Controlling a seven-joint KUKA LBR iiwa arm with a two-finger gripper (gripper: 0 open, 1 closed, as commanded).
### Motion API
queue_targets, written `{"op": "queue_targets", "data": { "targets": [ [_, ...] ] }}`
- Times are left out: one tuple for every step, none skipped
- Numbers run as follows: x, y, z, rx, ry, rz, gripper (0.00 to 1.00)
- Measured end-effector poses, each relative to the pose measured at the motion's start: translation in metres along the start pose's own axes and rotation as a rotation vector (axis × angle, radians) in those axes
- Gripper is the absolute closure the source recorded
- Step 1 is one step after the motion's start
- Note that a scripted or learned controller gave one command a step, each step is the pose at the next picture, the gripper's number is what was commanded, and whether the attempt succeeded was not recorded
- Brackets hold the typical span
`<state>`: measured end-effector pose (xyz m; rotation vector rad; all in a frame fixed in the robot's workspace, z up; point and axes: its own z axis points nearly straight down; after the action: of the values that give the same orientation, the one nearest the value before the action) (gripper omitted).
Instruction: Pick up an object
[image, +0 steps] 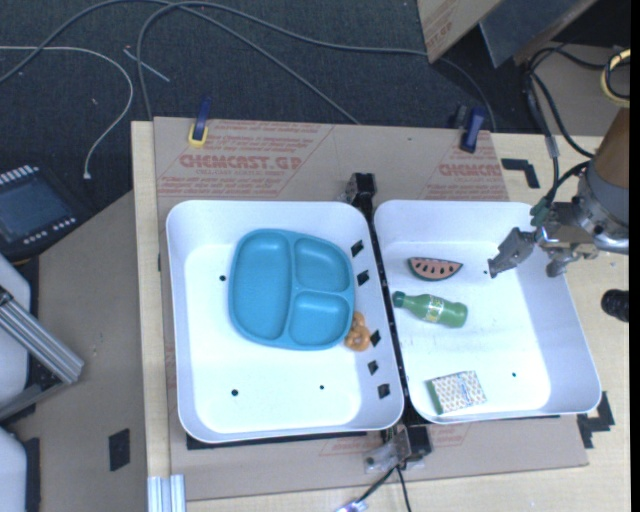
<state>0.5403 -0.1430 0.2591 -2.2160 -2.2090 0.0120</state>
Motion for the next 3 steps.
{"op": "queue_targets", "data": {
  "targets": [
    [0.0, 0.002, -0.007, -0.013, -0.002, -0.003, 0.0],
    [-0.002, 0.011, 0.051, -0.007, -0.001, -0.003, 0.0],
    [-0.002, 0.014, 0.094, -0.009, -0.001, -0.003, 0.0]
  ]
}}
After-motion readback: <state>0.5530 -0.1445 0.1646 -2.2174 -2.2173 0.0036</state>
